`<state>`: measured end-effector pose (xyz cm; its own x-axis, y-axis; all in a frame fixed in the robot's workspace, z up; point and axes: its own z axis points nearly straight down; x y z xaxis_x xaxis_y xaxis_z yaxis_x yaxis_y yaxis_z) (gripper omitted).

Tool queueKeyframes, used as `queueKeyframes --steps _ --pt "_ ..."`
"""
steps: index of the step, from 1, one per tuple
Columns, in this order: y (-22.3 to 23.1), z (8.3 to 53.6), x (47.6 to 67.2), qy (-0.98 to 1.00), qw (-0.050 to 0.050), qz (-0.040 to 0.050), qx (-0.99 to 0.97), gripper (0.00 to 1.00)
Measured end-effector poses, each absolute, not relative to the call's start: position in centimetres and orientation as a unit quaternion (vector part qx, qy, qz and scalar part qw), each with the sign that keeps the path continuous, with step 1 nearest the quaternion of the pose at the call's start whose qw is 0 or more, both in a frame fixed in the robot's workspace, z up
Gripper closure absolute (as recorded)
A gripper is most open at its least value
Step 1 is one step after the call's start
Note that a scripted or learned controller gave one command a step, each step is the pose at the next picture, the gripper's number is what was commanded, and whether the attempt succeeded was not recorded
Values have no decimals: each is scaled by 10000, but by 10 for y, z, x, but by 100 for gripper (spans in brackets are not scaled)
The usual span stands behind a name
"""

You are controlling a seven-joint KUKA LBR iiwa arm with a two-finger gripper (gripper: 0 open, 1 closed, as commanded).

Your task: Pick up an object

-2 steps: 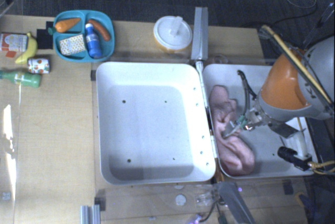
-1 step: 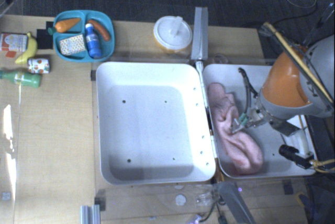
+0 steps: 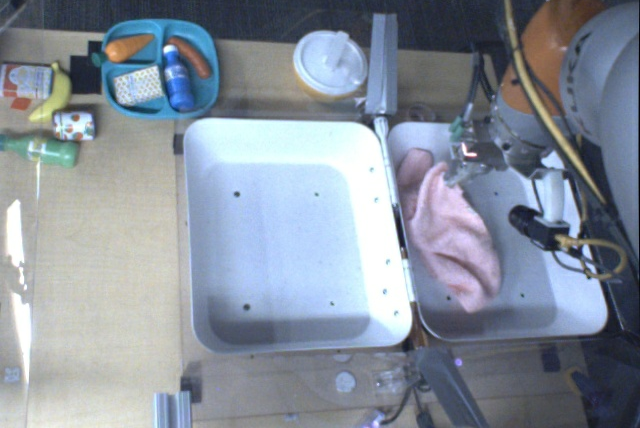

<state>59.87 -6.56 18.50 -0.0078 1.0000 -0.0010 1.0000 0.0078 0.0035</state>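
A crumpled pink cloth (image 3: 452, 231) lies in the right white bin (image 3: 575, 311), stretching from the bin's upper left corner down towards its middle. My gripper (image 3: 462, 154) hangs low over the bin's top part, right at the cloth's upper right edge. The cloth rises to a small peak just beneath it. The grey arm with its orange band (image 3: 555, 36) comes in from the upper right and hides the bin's far right corner.
The left white bin (image 3: 290, 236) sits beside the right one, with a metal rail (image 3: 381, 66) above the gap between them. Behind the bins stand a white lidded cup (image 3: 330, 63) and a teal divided plate (image 3: 160, 66) of toy food. A banana (image 3: 52, 94), a can (image 3: 74, 125) and a green bottle (image 3: 40, 150) lie at the far left.
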Motion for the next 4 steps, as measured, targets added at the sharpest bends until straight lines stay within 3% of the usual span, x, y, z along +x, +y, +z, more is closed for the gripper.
queueKeyframes --steps 1,2,3,4 --pt "-66 185 599 7099 14 8 7043 0" --pt "-89 98 590 6845 38 34 7290 0" --pt "-43 185 562 7157 12 14 6984 0" --pt "-63 184 594 6802 8 5 7330 0"
